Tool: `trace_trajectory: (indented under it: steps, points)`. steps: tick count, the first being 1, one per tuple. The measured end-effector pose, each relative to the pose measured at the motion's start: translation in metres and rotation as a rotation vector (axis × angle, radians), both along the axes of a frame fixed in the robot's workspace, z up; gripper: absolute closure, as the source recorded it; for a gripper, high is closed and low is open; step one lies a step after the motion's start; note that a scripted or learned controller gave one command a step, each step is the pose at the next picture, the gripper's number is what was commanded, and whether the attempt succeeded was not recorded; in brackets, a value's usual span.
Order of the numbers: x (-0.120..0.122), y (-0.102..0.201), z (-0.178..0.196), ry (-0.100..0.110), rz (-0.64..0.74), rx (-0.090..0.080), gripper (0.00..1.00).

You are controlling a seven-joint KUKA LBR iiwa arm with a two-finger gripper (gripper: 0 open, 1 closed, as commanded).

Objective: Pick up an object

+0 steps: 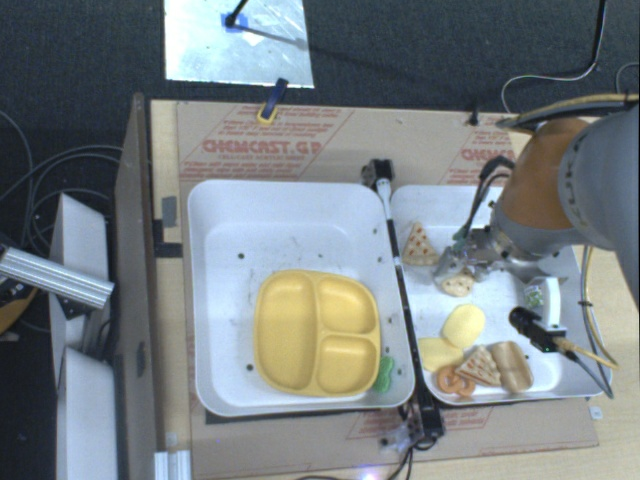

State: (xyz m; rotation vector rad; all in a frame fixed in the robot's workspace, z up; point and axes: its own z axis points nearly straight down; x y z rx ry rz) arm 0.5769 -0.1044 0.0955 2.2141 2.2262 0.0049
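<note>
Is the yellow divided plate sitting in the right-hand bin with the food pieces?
No, the yellow divided plate lies in the left bin, while the food pieces are in the right bin.

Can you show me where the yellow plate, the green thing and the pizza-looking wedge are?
yellow plate [300,318]: camera view, bare middle divider.
green thing [386,373]: camera view, its visible middle.
pizza-looking wedge [419,245]: camera view, centre of its face.
</note>
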Motion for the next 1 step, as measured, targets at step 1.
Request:
trace_trajectory:
  steps: [1]
  points:
    - [0.0071,0.0566,0.1332,-0.011,0.005,0.001,1.00]
